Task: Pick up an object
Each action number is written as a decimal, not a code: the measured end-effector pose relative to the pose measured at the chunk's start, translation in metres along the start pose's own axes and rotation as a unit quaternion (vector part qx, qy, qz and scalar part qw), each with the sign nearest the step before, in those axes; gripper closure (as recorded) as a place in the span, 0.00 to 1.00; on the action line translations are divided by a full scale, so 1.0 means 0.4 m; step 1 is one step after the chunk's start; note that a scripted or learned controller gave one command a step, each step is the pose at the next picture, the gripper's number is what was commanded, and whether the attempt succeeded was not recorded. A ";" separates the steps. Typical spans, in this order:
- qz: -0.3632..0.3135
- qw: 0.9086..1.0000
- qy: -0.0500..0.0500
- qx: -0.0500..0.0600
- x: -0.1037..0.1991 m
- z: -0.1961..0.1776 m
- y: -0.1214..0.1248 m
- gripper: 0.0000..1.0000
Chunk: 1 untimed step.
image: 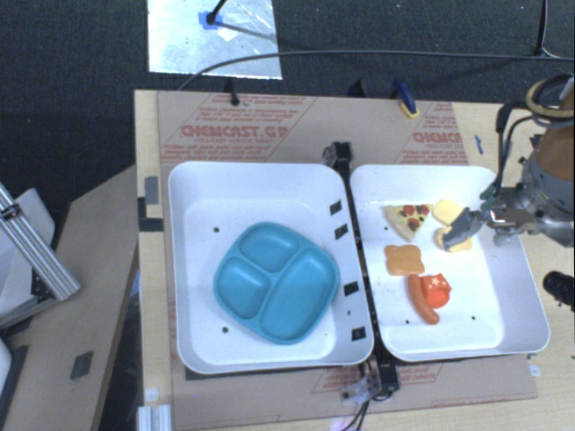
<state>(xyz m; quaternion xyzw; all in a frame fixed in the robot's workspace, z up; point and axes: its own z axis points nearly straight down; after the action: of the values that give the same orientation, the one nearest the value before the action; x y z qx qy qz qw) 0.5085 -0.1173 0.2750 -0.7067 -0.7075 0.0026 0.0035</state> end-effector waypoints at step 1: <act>-0.001 1.000 -0.001 -0.005 0.001 -0.013 0.004 0.00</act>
<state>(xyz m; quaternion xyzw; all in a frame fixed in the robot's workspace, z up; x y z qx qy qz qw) 0.5103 -0.1170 0.2802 -0.7058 -0.7084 -0.0005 -0.0008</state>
